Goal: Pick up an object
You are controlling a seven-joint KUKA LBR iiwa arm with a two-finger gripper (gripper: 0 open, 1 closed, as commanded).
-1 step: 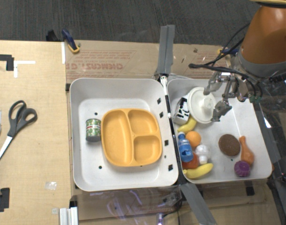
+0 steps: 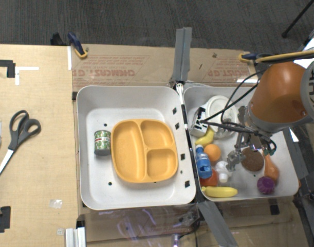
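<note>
Progress looks nil: you see no object lifted from the right white bin [image 2: 288,192]. Your metal two-finger gripper [image 2: 238,157] hangs low there, but whether it grips anything you cannot tell. A brown round object [image 2: 253,161] lies just beside it at three o'clock, a small orange ball [image 2: 212,152] at nine o'clock.

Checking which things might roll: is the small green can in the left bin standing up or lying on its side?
Lying on its side: the can shows its label wall, touching the yellow plate.
</note>
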